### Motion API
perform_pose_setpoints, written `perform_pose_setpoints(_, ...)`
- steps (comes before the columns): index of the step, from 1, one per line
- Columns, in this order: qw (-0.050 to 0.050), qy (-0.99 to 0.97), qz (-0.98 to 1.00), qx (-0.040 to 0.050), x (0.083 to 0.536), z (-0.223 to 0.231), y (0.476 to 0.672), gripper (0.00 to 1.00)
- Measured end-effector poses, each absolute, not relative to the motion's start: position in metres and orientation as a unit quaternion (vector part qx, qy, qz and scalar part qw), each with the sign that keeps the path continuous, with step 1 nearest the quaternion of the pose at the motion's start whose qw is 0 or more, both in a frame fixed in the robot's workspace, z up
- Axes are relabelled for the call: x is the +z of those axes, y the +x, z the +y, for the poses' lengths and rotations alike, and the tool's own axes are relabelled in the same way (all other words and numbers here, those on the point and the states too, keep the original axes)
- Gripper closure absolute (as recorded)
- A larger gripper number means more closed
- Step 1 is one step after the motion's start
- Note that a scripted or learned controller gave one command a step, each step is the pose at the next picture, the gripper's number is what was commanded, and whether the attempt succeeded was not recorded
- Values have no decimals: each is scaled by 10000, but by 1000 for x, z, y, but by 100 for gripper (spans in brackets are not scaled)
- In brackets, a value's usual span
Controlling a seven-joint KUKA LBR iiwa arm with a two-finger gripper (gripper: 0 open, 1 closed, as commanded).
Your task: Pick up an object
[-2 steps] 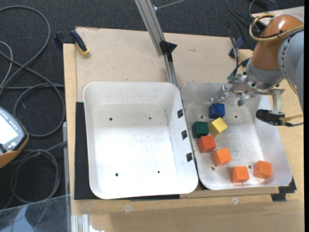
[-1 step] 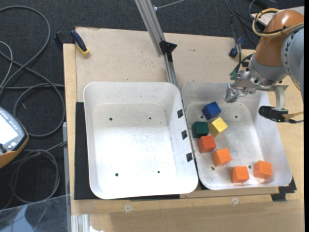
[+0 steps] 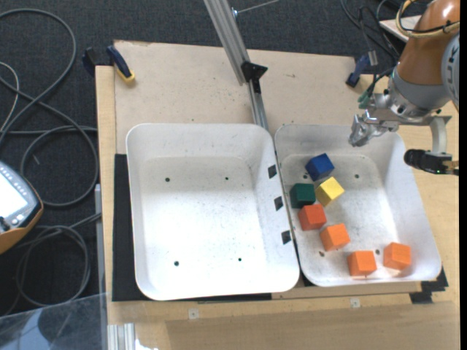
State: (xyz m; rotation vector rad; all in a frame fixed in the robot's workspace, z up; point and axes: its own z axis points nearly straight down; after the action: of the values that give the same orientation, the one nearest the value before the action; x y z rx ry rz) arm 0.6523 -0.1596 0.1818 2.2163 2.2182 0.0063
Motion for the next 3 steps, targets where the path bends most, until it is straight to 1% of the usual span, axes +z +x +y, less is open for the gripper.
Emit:
perform_pose_setpoints(1, 25, 7067, 7075, 19, 215, -159, 654, 100)
perform_pose_setpoints(2, -15, 7052, 7090, 1, 211, -104, 645, 100)
perform_pose_setpoints(3, -17, 7047, 7095, 8, 209, -46, 647, 100)
